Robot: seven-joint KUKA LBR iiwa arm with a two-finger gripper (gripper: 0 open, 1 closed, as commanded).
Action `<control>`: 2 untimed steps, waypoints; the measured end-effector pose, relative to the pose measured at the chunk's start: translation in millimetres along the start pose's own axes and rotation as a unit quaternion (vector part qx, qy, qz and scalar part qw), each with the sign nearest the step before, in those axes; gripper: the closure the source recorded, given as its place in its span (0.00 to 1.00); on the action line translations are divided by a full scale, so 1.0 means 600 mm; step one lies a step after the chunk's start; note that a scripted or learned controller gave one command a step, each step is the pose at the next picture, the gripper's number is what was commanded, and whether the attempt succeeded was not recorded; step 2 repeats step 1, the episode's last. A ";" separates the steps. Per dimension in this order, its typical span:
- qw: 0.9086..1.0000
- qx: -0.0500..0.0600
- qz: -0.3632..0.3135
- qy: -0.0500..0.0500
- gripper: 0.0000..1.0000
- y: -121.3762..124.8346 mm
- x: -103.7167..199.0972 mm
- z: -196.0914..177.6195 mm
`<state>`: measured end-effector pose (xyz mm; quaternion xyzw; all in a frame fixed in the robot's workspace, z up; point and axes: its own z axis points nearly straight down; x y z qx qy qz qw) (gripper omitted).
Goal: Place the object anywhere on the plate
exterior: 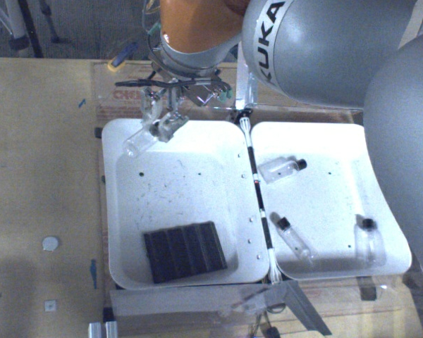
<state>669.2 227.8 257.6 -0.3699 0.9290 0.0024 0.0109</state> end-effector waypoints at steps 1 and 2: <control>0.997 -0.002 -0.072 0.007 1.00 0.026 0.065 -0.146; 0.997 -0.002 -0.072 0.007 1.00 0.026 0.065 -0.146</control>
